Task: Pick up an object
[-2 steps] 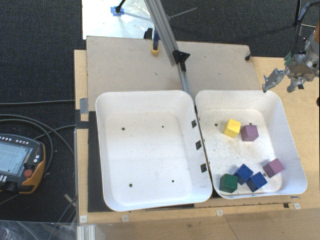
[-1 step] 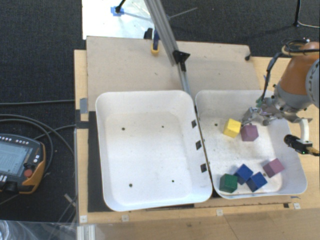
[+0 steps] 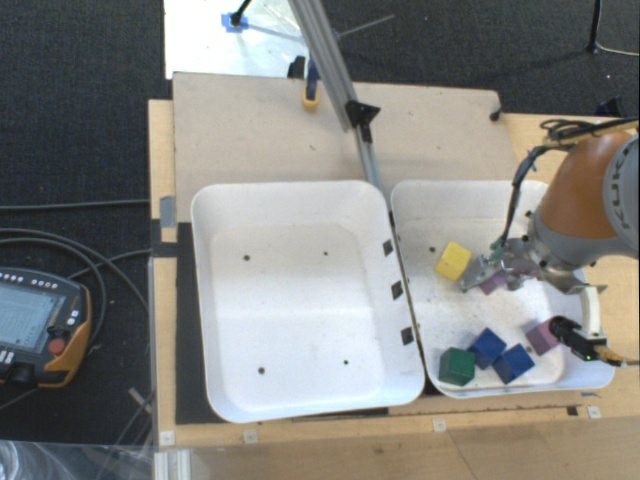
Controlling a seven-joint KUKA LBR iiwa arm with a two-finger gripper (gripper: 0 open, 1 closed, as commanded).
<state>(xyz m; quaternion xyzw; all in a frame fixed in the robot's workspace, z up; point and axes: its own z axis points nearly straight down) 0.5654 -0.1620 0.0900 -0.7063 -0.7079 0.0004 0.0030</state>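
Note:
My gripper [image 3: 492, 274] is low in the right bin [image 3: 430, 208], reaching in from the right under the orange wrist band. A small purple block [image 3: 494, 283] sits between its fingers, and the gripper is shut on it. Just to its left lies a yellow block [image 3: 452, 261], close but apart. Near the bin's front edge lie a green block [image 3: 457, 366], two blue blocks [image 3: 489, 345] [image 3: 514, 363] and a second purple block [image 3: 541, 336].
The left bin [image 3: 300, 298] stands beside the right one, sharing a dividing rim with black clips. A slanted metal rod [image 3: 330, 58] crosses above the bench at the back. A teach pendant [image 3: 35, 323] lies off the bench at the left.

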